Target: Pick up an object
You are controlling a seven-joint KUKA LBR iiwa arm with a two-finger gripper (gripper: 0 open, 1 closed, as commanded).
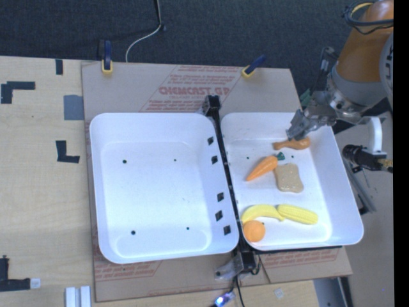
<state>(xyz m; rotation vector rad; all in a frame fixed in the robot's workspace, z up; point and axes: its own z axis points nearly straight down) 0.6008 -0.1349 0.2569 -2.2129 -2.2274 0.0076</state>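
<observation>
A: Our claw (299,132) sits low over the far side of the right bin (342,190), right at a small orange piece (294,144). We cannot tell how it is set from here.

B: Then we don't call that piece held. It lies against the bin floor near the far wall, apart from the carrot (262,167) and the tan slab (289,178).

A: We judge it a light, stiff plastic toy, smooth and apt to slip.

B: So we'd take it across its narrow middle. The banana (262,212), corn (298,214) and orange ball (254,231) stay near the front edge.
</observation>
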